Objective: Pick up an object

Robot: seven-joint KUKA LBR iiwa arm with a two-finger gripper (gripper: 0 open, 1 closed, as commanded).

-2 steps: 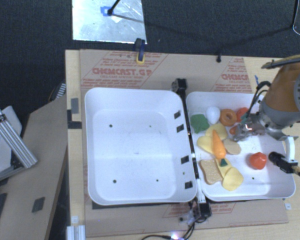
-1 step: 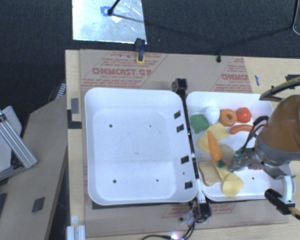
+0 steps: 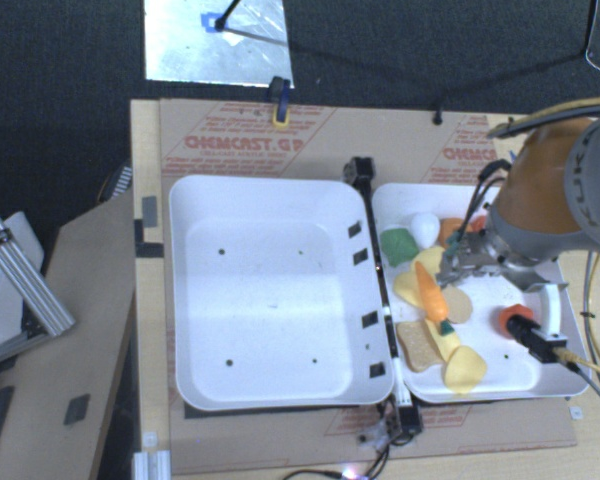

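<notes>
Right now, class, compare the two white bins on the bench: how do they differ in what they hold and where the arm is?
The left bin shows a bare white floor with a few small dark dots, while the right bin holds a heap of toy food, including an orange carrot and a green piece. The arm's gripper hangs over the right bin, not the left bin. Both are shallow, white, and sit side by side.
</notes>
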